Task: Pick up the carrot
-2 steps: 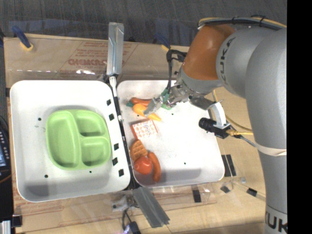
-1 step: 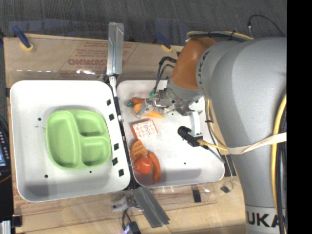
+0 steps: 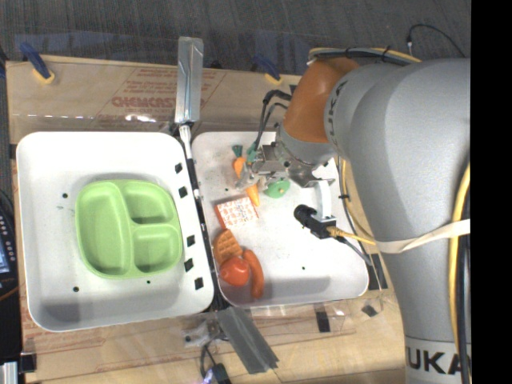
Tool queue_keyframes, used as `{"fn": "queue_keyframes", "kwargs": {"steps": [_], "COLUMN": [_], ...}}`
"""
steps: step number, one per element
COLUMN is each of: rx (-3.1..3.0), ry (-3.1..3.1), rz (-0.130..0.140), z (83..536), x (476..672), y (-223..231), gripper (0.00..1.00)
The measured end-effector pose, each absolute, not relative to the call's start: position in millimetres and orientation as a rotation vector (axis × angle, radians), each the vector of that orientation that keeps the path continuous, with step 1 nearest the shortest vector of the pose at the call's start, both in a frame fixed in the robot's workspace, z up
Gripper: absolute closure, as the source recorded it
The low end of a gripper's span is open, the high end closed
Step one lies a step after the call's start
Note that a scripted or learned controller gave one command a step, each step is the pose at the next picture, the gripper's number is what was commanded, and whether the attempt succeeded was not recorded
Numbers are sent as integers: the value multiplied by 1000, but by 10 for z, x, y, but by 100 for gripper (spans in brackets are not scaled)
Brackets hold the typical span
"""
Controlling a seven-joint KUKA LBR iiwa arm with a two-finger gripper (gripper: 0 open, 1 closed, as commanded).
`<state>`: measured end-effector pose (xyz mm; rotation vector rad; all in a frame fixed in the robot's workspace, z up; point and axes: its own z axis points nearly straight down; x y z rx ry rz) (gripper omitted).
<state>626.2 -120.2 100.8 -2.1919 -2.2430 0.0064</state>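
Note:
A small orange carrot (image 3: 238, 166) with a green top lies in the upper left of the right bin (image 3: 344, 270). A second orange, cone-shaped piece (image 3: 253, 194) sits just below it. My gripper (image 3: 258, 171) is low over the bin, right beside the carrot and directly above the cone-shaped piece. The wrist and the orange band (image 3: 314, 106) hide what lies behind it. A green round item (image 3: 278, 188) peeks out under the gripper's right side.
A red-and-white packet (image 3: 237, 213), a waffle-like piece (image 3: 226, 245), a tomato (image 3: 234, 272) and an orange sausage (image 3: 256, 269) lie along the right bin's left wall. A green divided plate (image 3: 128, 229) rests in the left bin (image 3: 48, 294).

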Motion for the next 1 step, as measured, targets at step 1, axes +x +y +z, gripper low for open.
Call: {"fn": "queue_keyframes", "kwargs": {"steps": [1], "rx": [-2348], "ry": [-2087], "rz": [0], "z": [2003], "x": [6489], "y": [-496], "gripper": [100]}}
